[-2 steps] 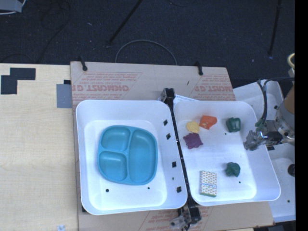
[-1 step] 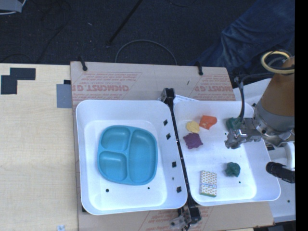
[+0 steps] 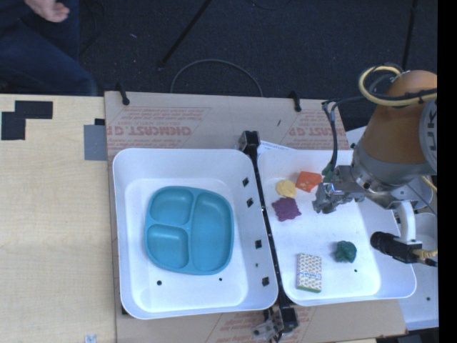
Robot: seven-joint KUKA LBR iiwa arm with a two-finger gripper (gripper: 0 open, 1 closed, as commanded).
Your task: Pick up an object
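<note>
Arm over the right bin, nothing visibly held

The gripper [image 3: 325, 200] hangs just right of the purple piece [image 3: 286, 209], yellow piece [image 3: 286, 188] and orange block [image 3: 308, 181]; whether it is clenched cannot be told. A blue tray [image 3: 190, 230] sits in the left bin [image 3: 136, 166].

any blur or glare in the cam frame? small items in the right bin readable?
Camera view: soft overall, no hard glare; the white bins are bright, yet the blue tray keeps its dividers. The tool is smeared, detail unreadable. The patterned block and green lump read clearly, with faint shadows.
</note>
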